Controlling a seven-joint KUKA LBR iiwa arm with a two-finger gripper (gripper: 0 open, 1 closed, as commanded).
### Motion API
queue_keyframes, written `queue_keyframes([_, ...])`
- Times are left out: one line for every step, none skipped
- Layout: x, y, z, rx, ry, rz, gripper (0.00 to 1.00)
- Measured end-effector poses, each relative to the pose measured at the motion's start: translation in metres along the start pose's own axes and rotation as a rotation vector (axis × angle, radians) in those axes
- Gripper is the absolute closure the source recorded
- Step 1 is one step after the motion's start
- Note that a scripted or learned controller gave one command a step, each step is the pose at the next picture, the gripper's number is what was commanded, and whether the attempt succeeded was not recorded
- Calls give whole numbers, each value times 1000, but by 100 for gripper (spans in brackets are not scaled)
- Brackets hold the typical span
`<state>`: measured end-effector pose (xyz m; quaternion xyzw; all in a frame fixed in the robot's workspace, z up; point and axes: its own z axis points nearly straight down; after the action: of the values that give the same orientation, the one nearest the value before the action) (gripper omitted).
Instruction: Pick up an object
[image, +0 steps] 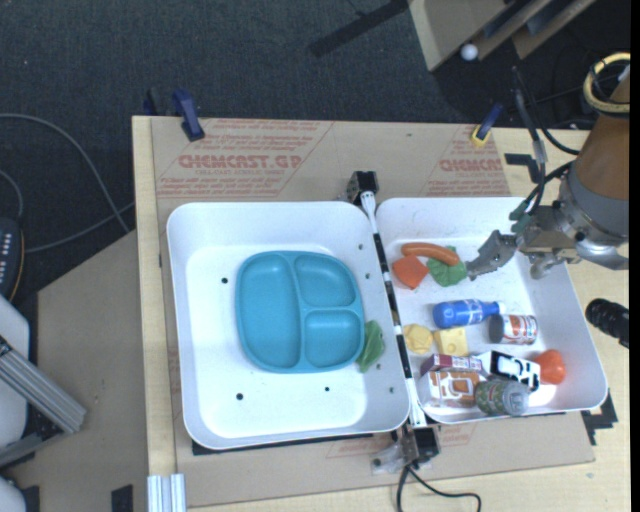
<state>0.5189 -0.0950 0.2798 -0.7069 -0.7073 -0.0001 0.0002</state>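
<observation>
The right bin (575, 290) holds several small items: an orange carrot shape (430, 250), a red-orange piece (408, 271), a green piece (447, 270), a blue bottle (465, 312), a yellow block (450, 341), a red-and-white can (518, 328) and an orange ball (551, 367). My gripper (515, 262) hangs over the upper right of this bin, just right of the green piece. Its fingers are spread open with nothing between them.
The left bin (200, 250) holds a blue divided plate (298, 310) with a green leaf-like item (372, 345) at its right edge. A brown box (455, 385), a black-and-white item (515, 367) and a grey can (498, 398) crowd the right bin's front. A divider rail (385, 290) separates the bins.
</observation>
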Motion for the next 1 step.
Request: queue_keyframes([-12, 22, 110, 3, 0, 1, 0])
